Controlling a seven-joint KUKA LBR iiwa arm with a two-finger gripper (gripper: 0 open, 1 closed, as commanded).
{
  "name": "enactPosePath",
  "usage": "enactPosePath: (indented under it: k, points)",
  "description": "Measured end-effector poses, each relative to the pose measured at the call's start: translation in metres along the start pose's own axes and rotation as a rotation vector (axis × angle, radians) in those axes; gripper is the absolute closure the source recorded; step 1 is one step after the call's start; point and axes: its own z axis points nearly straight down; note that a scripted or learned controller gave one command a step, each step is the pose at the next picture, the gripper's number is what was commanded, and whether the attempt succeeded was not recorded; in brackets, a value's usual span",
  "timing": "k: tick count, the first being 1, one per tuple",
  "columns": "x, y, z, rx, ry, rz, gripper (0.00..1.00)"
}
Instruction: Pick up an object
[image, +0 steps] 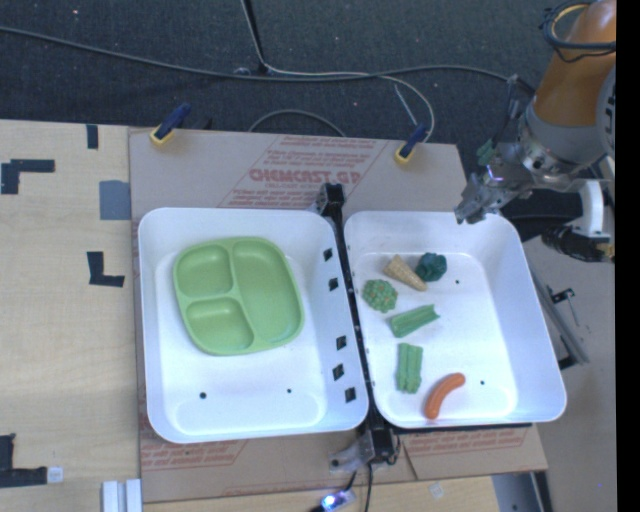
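- The gripper (473, 207) hangs over the far right corner of the right bin (530, 330), at the bin's rim; whether it is spread or pressed together I cannot tell — nothing shows in its grasp.
- The arm (570, 90), grey with an orange band, comes in from the upper right.
- In the right bin lie six toy foods, all apart from the gripper: a dark green broccoli (432, 266) touching a tan corn cob (406, 272), a light green leafy piece (379, 295) just left of them, a green bean pod (413, 320) below, a second green piece (408, 366) nearer still, and an orange sausage (444, 394) near the front edge.
- The left bin (160, 400) holds a green divided plate (238, 295) — three compartments, lying flat.
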Motion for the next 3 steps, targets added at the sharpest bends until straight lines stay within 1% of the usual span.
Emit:
enactPosePath:
  k: [1, 3]
  points:
    - [0.061, -0.011, 0.001, 0.001, 0.001, -0.002, 1.00]
    - [0.157, -0.041, -0.003, 0.001, 0.001, -0.003, 1.00]
